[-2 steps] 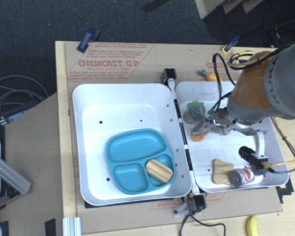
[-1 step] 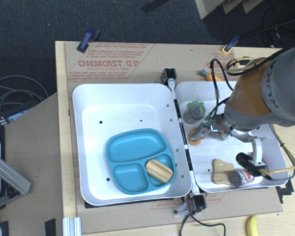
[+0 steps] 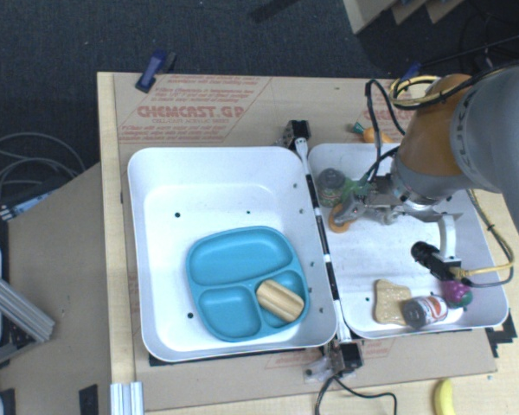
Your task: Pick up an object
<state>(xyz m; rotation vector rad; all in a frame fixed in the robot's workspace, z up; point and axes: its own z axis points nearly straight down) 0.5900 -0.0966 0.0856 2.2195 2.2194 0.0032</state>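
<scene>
My gripper (image 3: 353, 207) is low over the upper left part of the right bin (image 3: 363, 258), close to the divider between the bins. Just below its tip lies a small orange object (image 3: 339, 223), touching or nearly touching it. A grey round object (image 3: 330, 180) and a small green object (image 3: 356, 185) lie right beside the gripper at the bin's upper left corner. Whether anything is gripped is hidden by the wrist.
A tan toast-shaped piece (image 3: 388, 301), a small red-and-white bottle (image 3: 424, 310) and a purple object (image 3: 457, 294) lie along the right bin's near edge. The left bin (image 3: 156, 188) holds a blue divided plate (image 3: 233, 262) with a tan roll (image 3: 280, 300) in one compartment.
</scene>
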